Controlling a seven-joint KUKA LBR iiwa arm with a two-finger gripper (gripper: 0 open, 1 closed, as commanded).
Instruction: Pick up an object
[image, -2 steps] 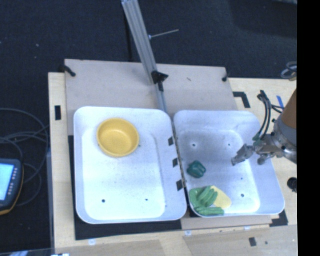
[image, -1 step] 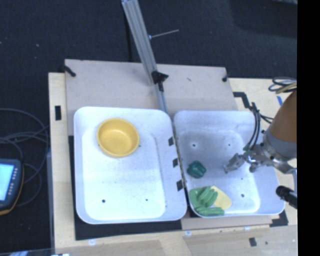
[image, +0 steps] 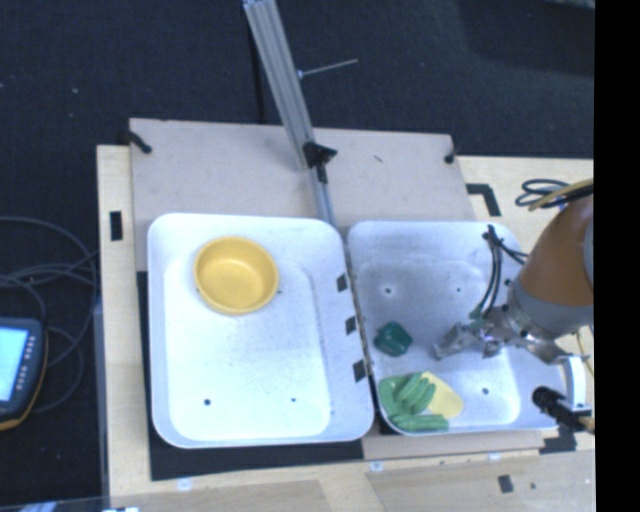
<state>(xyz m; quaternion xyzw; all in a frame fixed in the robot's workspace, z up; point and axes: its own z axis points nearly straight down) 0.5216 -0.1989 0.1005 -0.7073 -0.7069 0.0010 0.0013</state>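
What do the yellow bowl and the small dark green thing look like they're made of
The yellow bowl looks like moulded plastic: one even colour, smooth, a soft sheen on its rim. The small dark green object seems plastic or rubber, matte and solid-coloured, but it is too small to tell for sure.

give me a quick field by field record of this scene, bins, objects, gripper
left bin: holds a yellow bowl near its far left corner, upright
right bin: holds a dark green object near the middle and a green and yellow pile at the near edge
arm: reaches in from the right, over the right bin
gripper: low in the right bin, right of the dark green object, apart from it
held: nothing seen between the fingers
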